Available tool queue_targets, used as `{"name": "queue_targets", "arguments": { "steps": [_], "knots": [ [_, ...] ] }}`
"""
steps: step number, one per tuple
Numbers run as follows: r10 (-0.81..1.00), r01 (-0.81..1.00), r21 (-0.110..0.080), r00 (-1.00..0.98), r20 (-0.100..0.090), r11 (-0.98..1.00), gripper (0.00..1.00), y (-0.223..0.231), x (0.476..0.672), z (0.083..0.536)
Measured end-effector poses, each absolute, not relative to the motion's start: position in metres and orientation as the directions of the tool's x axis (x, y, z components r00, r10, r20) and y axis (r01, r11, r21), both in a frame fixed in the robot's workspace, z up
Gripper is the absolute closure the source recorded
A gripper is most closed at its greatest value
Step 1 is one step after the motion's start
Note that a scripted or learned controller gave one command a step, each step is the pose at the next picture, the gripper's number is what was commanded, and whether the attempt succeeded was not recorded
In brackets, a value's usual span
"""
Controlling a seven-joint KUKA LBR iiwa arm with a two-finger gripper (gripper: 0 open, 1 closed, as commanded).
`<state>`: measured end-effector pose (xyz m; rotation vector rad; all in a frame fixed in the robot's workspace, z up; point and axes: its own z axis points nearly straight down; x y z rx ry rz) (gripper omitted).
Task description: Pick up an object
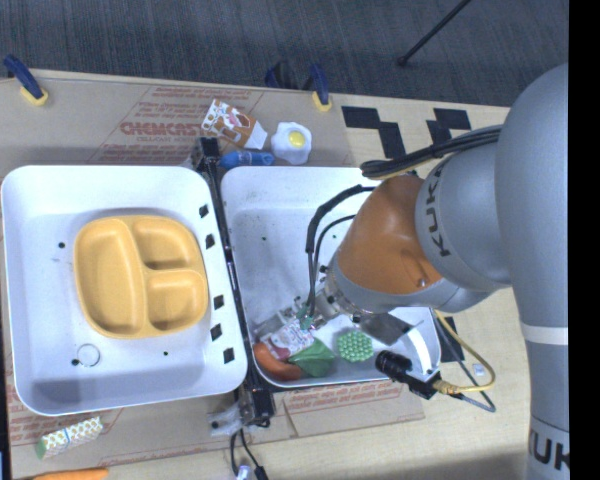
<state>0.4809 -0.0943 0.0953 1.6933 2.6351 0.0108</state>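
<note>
My hand (310,320) is down in the right bin (270,218), at its near end, right over a small heap of things: a green dotted round piece (355,345), a dark green piece (318,358), an orange-red piece (275,361) against the near wall, and a crumpled packet (292,336) with red and white print. My own wrist covers the hand, so I cannot tell whether it is released or clenched, and I see nothing plainly caught in it. All those pieces look to lie on the bin floor, so I judge the pick not yet done: I am at the reach-down or closing step, and the lift is left.

The left bin (30,268) carries a yellow divided tray (140,273), well apart from my hand.

As for writing: white letters on my grey arm read "KU", part of the maker's name. The cardboard on the tabletop (110,118) bears faded red print at the far side, too blurred to read with confidence. A snack packet (226,123) beyond the bins has a picture label I cannot read.
</note>
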Motion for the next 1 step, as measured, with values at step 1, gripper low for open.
{"name": "queue_targets", "arguments": {
  "steps": [1],
  "knots": [
    [0.91, 0.91, 0.011, -0.416, -0.004, 0.416, 0.0, -0.0943, 0.4808, 0.0951]
  ]
}}
